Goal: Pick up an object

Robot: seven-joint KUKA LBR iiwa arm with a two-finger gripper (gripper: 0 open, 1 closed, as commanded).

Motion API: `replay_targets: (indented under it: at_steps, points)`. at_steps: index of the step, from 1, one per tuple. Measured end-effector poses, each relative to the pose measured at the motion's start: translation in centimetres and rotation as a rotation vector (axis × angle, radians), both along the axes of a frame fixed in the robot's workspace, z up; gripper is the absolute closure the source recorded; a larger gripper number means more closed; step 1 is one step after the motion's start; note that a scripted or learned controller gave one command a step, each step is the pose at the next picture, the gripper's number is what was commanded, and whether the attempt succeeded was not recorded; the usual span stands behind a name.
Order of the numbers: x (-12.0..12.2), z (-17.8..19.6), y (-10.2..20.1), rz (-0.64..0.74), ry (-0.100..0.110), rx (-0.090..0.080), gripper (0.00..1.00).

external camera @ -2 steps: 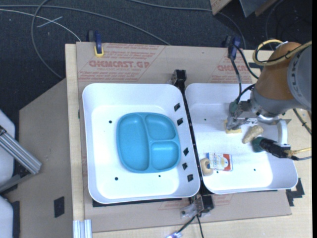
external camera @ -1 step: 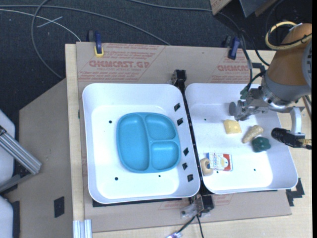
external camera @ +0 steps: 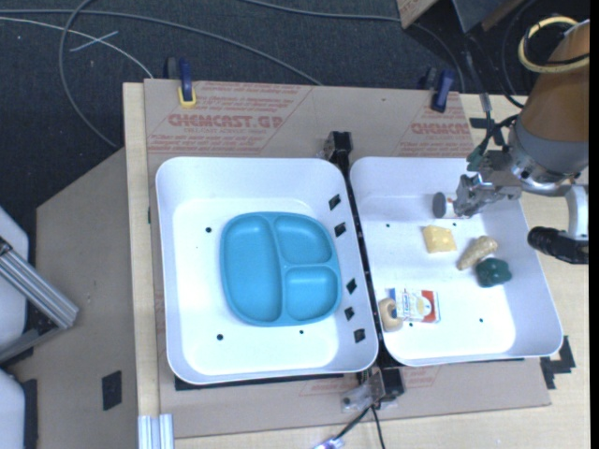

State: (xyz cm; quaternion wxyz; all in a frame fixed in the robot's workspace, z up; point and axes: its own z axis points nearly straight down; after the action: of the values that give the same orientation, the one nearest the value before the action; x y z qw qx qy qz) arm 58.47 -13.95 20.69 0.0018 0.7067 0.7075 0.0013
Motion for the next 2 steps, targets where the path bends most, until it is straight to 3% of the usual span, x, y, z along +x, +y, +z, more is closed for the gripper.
replay_targets:
  at_steps: [2]
  points:
    - [0.2, -0.1, 9.1, 0.004, 0.007, 0.003, 1.00]
